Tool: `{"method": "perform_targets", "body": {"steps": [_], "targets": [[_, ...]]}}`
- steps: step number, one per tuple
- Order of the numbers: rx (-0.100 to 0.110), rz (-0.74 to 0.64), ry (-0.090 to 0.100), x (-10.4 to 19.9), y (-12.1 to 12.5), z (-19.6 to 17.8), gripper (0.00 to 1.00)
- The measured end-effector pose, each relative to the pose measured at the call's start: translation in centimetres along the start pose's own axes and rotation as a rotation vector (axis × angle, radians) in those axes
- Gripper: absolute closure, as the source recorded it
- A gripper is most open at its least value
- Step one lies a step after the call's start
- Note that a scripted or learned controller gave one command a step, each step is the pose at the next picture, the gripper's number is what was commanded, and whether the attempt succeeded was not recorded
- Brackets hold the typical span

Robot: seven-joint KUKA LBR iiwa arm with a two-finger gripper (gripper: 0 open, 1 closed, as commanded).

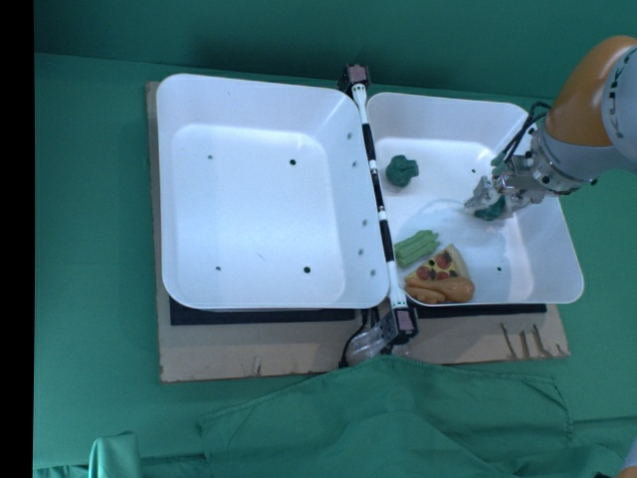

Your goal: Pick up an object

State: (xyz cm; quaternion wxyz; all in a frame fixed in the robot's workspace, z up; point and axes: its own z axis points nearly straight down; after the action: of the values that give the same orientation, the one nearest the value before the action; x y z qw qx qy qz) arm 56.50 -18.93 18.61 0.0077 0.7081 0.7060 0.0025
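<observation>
1. Over the right bin [557, 267], toward its far right side: hand [493, 204] reaching in from the right on a grey arm [597, 98] with an orange band.
2. Pinched between the fingertips: a small dark green piece [489, 212], low over the white floor of the bin; whether lifted clear or resting on it, cannot tell.
3. Left of the hand, well apart, near the divider: a dark green broccoli-like piece [401, 170], lying free.
4. Below and left of the hand, toward the near corner of the same bin: a light green bundle of beans [416, 246], just beside a pizza slice [439, 266], with an orange sausage-like piece [439, 290] touching the slice on its near edge.
5. Farther left of the hand, past the black-and-white divider rod [373, 182]: left bin [179, 118], side by side with the right one.
6. Under both bins: brown cardboard sheet [229, 361] on the green counter [90, 267]; folded green cloth [398, 421] at the near edge.
</observation>
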Motion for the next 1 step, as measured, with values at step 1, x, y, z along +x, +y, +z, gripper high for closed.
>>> {"method": "perform_targets", "body": {"steps": [1], "targets": [[0.004,-0.008,0.002,0.23,0.49,-4.66,1.00]]}}
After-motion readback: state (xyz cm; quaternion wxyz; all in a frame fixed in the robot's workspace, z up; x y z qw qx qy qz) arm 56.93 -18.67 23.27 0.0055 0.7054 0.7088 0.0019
